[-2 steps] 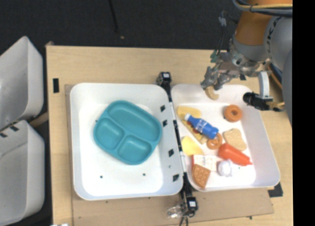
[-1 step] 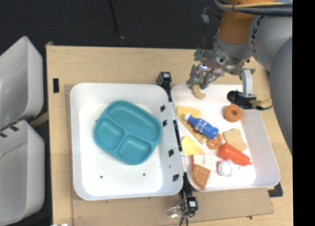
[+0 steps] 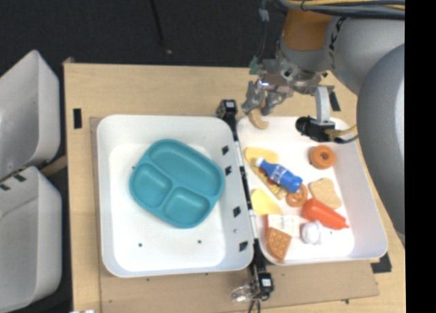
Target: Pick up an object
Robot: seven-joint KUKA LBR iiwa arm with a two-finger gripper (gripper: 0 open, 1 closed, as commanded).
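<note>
My gripper (image 3: 261,106) hangs over the far left corner of the right bin (image 3: 361,223), with its fingers a little apart and nothing seen between them. Just below the tips a small tan curved piece (image 3: 257,121) lies on the bin floor by the far wall. Nearer the camera in the same bin lie a blue bottle (image 3: 278,174) on a yellow slice (image 3: 261,156), a brown doughnut (image 3: 322,157), a slice of toast (image 3: 325,192), an orange carrot-like piece (image 3: 325,215), a white ball (image 3: 310,233) and a waffle piece (image 3: 277,242).
The left bin (image 3: 112,236) holds a teal divided plate (image 3: 177,182). A black cable fitting (image 3: 313,127) sticks out at the right bin's far side. The grey arm fills the upper right. Small clips line the wall between the bins (image 3: 240,182).
</note>
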